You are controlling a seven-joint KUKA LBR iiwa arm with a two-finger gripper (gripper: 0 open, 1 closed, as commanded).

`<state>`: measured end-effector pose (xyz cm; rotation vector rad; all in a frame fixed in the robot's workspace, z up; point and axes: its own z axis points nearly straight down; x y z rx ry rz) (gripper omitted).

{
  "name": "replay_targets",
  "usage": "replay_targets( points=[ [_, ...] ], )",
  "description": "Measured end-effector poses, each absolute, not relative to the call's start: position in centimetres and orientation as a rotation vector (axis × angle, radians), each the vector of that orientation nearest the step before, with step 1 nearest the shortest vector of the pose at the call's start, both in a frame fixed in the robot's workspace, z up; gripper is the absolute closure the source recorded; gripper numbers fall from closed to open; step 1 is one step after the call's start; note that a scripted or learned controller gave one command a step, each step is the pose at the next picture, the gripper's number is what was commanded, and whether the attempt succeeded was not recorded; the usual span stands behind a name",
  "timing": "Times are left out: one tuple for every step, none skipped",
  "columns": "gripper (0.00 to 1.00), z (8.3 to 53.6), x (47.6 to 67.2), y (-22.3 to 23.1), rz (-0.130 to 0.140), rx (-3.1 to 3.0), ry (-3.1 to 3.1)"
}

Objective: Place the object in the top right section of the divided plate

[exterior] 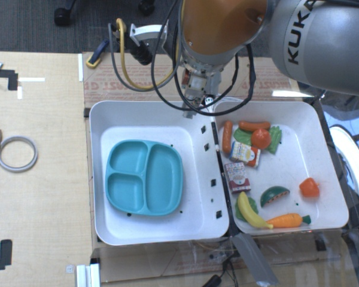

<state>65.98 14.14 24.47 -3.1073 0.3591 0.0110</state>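
We're pre-grasp: divided plate empty, pincer above the bins' far edge, state unreadable, probably carrying nothing. Next: pick a toy, say the carrot.

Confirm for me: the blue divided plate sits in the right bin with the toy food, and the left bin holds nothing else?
Not quite. The camera view shows the blue divided plate alone in the left bin; the toy food, including the banana and carrot, lies in the right bin.

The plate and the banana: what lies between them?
In the camera view, bare floor of the left bin and the two bins' adjoining walls lie between the plate and the banana.
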Motion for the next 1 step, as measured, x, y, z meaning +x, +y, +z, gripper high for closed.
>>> replay_targets(
  points=[
    [0.0,24.46,65.98,14.14,0.012,-3.107,0.36]
  ],
)
